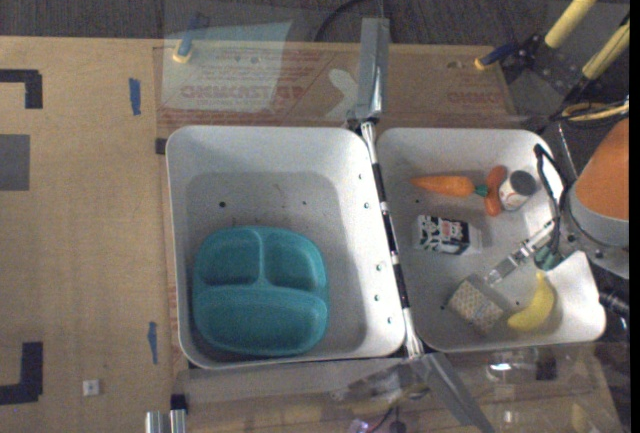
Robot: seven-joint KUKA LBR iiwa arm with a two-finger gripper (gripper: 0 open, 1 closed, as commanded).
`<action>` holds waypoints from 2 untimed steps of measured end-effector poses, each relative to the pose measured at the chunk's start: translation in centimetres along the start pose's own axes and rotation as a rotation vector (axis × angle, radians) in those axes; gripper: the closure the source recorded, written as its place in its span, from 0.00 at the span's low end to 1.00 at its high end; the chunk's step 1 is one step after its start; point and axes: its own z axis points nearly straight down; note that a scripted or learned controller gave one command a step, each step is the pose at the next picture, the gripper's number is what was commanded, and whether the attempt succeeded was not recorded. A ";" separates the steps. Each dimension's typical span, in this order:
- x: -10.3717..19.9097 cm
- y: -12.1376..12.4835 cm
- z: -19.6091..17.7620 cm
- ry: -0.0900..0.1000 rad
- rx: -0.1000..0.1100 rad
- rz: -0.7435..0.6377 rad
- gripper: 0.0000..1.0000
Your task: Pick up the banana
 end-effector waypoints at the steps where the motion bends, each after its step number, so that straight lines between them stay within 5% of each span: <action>1: -1.6 -0.3 -1.9 0.002 0.003 -0.233 0.00; 2: 0.2 -3.3 0.0 -0.001 -0.001 -0.274 0.00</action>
